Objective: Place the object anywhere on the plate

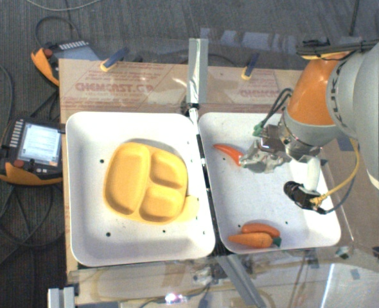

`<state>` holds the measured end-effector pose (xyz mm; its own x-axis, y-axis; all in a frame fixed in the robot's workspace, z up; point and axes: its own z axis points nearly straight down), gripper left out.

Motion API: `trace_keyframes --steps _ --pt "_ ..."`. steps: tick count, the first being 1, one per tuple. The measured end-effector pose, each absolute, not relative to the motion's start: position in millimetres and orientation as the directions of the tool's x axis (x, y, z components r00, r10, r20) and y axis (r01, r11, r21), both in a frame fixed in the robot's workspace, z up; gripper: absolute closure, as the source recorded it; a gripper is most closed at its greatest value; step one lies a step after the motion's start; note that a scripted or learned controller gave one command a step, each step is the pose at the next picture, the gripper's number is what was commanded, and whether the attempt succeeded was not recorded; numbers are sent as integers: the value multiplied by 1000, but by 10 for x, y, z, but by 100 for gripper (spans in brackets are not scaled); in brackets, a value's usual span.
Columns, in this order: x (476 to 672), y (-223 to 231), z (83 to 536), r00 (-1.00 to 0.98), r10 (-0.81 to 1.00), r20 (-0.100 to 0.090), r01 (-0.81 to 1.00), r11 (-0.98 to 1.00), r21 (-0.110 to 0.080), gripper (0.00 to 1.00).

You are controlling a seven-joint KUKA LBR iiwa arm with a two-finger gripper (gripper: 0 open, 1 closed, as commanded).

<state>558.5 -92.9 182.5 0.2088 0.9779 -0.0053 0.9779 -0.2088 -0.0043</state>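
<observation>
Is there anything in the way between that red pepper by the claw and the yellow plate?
Only the raised rims where the two bins meet, between the red pepper at the gripper and the yellow plate in the left bin. Nothing else lies on that path; the carrots sit off to the side.

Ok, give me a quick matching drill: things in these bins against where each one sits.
Things:
1. plate
2. carrots
3. gripper
4. chili

Places:
A. right bin, near edge
B. right bin, upper left part, at the gripper's tip
C. left bin
D. over the right bin

Pairs: 1-C, 2-A, 3-D, 4-B
</observation>
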Motion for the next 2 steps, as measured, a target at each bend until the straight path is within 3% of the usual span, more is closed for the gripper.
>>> trace_keyframes --steps 1,2 --pt "5494 -247 1827 -141 990 1 990 141 -3 100" --pt "5432 579 1825 -98 995 0 995 98 -4 100"
